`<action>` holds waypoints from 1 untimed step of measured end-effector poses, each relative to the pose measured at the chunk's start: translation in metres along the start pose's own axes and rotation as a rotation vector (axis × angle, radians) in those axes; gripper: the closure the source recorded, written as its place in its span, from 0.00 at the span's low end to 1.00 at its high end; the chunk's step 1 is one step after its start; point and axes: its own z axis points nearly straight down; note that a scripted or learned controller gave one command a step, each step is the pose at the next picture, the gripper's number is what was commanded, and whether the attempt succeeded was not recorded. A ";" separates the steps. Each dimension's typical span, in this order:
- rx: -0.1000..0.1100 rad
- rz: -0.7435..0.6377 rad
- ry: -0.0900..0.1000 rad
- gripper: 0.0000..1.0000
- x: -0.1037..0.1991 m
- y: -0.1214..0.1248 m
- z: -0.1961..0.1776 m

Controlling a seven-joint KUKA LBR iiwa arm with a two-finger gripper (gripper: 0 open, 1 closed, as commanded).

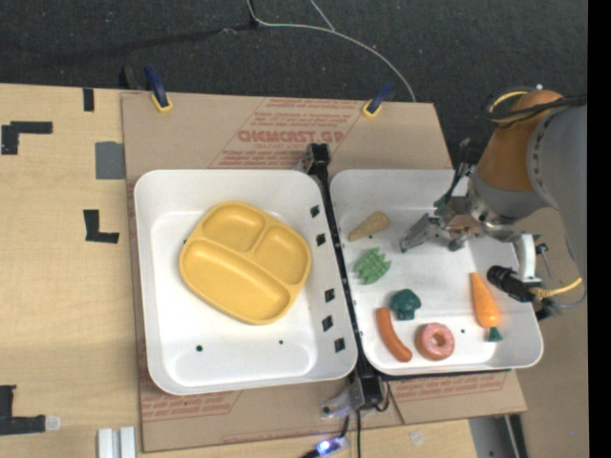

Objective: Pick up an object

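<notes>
the bread piece [368,225], a tan wedge, lies in the upper left of the right bin [420,181], nearest the gripper [431,233] and the likeliest target. the gripper hangs just right of it, fingers spread apart and gripping nothing. below lie a green leafy piece [372,266], broccoli [405,302], a sausage [392,335], a pink donut [436,341] and a carrot [484,301]. the left bin [153,284] holds a yellow divided plate [245,260]. this looks like the approach step; next the gripper must centre over one piece, descend and close.

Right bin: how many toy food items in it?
6: cone upper left, lettuce below it, broccoli centre, sausage and donut at front, carrot right. The arm may hide more.
</notes>
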 end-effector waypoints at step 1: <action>-0.002 -0.001 0.001 1.00 0.001 0.001 -0.014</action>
